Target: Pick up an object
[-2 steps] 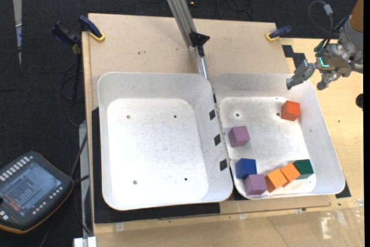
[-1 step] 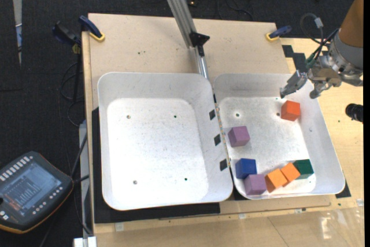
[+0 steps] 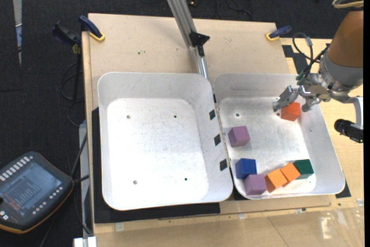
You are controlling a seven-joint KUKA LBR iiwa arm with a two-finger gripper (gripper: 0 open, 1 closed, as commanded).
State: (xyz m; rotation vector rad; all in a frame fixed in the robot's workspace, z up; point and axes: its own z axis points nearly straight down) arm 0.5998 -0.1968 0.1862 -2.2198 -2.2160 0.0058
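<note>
Two shallow white bins are seen side by side on the bench. The left bin (image 3: pixel 115 124) lies bare of blocks; the right bin (image 3: pixel 324 150) carries all the blocks.

The gripper (image 3: pixel 293 102) is seen over the far right part of the right bin, reached in from the right. An orange-red cube (image 3: pixel 291 111) is found directly beneath its fingers and partly overlapped by them. One finger is seen to the cube's left, another to its right, but whether the cube is actually clamped between them cannot be told, nor can the width of the opening be judged.

The cube is turned slightly, its edges at a slant to the bin walls; as a cube, no long axis is shown.

Around it, little stands in the way. A purple cube (image 3: pixel 238 136) lies well apart to the near left. Along the near wall a row is formed: a blue cube (image 3: pixel 245 168), a second purple cube (image 3: pixel 255 183), an orange cube (image 3: pixel 277 177), another orange block (image 3: pixel 289 172) and a green cube (image 3: pixel 303 168), each touching or just beside the next.

A pendant (image 3: pixel 29 191) lies off the bench at the near left.
</note>
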